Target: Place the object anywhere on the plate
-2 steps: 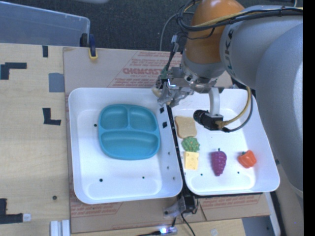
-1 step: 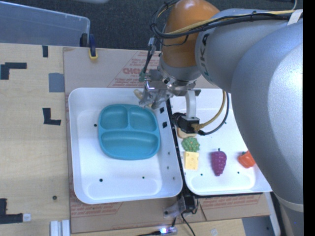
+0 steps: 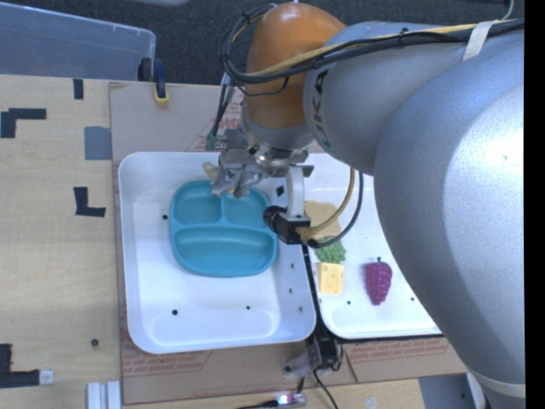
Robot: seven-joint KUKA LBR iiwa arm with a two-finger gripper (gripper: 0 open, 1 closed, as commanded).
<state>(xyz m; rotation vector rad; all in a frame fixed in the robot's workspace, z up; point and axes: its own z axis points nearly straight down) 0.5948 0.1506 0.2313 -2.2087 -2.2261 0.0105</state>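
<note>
Camera view: gripper (image 3: 232, 180) hovered over blue divided plate (image 3: 223, 231) in left bin (image 3: 145, 313); finger state impossible to tell. Purple grape bunch (image 3: 378, 280) lay in right bin (image 3: 375, 324); probably light, hard plastic, slippery; best pinched across the middle

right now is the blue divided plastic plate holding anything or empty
Empty, as far as shows. The blue divided plastic plate has bare compartments in the left white bin; the gripper hides its far rim.
</note>
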